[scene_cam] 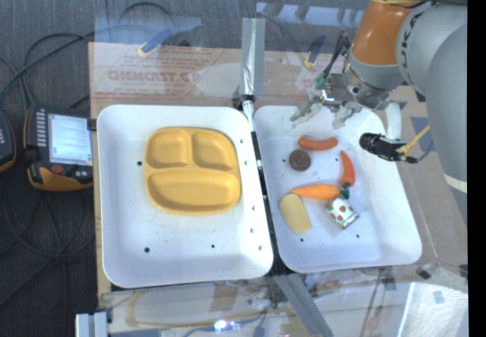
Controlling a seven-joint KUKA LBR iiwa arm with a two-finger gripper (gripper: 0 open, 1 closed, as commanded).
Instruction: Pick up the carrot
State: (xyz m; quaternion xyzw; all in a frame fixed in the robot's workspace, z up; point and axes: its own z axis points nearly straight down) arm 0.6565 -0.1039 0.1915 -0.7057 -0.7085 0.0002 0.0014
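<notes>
Gripper (325,108) hovering over the far edge of the right bin (395,248), fingers spread, nothing between them. Carrot (317,192) lying mid-bin, touching a small can (342,212), just beside a yellow potato (295,212) — easy to nudge either, or to take the orange pepper (347,168) or sausage (317,143) instead. Fingertips hard to make out against clutter.

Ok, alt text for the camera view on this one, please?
The gripper hovers open over the far edge of the right bin, holding nothing; the carrot lies in that bin among a sausage, chili pepper, potato, can and brown disc. The left bin holds a yellow divided tray.
</notes>
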